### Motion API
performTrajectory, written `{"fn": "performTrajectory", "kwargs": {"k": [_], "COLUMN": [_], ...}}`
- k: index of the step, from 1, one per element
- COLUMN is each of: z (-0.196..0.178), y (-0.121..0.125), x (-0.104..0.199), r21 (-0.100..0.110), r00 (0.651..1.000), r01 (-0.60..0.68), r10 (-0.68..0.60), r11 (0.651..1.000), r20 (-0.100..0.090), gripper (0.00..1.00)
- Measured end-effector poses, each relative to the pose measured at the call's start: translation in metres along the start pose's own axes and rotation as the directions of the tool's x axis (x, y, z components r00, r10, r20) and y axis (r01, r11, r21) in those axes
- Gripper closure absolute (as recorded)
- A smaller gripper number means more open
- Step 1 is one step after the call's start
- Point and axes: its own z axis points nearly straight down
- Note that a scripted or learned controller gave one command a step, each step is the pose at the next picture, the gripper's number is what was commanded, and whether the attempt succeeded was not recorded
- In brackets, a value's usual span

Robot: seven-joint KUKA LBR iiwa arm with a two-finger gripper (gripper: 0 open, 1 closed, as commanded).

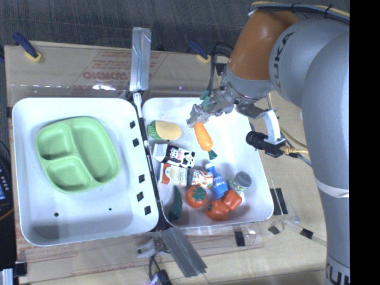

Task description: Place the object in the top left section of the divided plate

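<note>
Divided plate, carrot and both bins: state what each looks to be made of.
Divided plate: looks like matte moulded plastic, a uniform pale green with soft rounded ridges.
Carrot: probably a plastic toy, with smooth, even orange and a slight sheen.
Left bin and right bin: likely thin formed plastic, glossy white with rounded corners and glare; coated metal cannot be ruled out.

Even overhead light, soft shadows, slight glare on bench [101, 88]; focus perhaps soft.

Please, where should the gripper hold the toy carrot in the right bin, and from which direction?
Grip the carrot across its orange middle, coming from above. It lies flat and long, leafy end toward the carton, with bare bin floor along both sides for the fingers.
</note>
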Motion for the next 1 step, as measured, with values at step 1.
{"fn": "performTrajectory", "kwargs": {"k": [1], "z": [-0.1576], "y": [-0.0230], "x": [-0.0843], "r21": [-0.005], "r00": [1.000], "r01": [-0.005], "r10": [0.005], "r11": [1.000], "r20": [0.002], "gripper": [1.00]}}
